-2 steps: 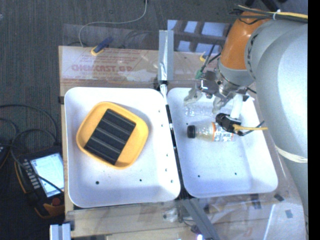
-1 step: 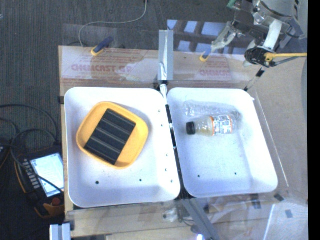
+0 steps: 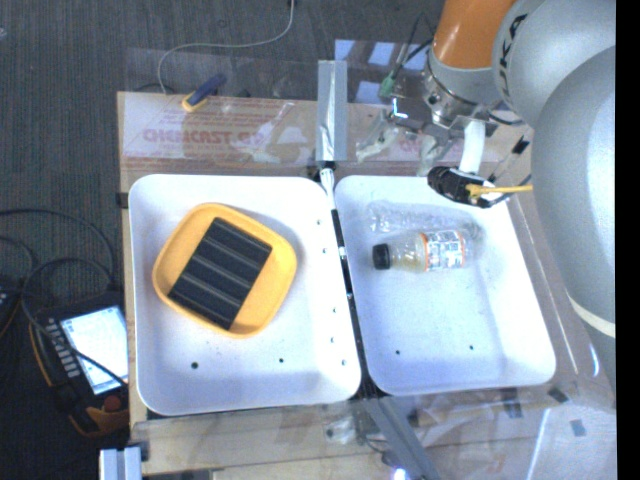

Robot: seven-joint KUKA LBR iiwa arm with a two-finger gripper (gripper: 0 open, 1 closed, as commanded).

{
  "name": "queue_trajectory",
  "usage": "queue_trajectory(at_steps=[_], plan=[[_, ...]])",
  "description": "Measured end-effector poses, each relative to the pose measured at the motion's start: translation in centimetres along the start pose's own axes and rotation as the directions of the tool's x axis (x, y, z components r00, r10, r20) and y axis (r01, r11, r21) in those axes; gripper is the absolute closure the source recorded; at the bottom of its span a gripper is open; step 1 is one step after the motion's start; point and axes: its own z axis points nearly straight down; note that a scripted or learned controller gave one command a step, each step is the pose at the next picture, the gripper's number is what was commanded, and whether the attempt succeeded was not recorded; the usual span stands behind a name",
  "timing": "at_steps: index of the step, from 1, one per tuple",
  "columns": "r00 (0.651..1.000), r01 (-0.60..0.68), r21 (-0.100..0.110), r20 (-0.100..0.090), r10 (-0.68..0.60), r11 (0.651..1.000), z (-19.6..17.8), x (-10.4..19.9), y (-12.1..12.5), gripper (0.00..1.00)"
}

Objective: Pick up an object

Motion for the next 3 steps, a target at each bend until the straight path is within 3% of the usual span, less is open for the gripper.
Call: queue_trajectory(at_steps=[1, 2, 3], plan=[[0.998, 0.06, 0.001, -0.003, -0.06, 0.998, 8.9, 0.9, -5.6, 0.0], [1.0, 0.031, -0.001, -0.002, -0.031, 1.0, 8.8, -5.8, -4.5, 0.0], [1.0, 0.028, -0.022, -0.003, -0.028, 0.999, 12.8, -8.6, -4.1, 0.0]])
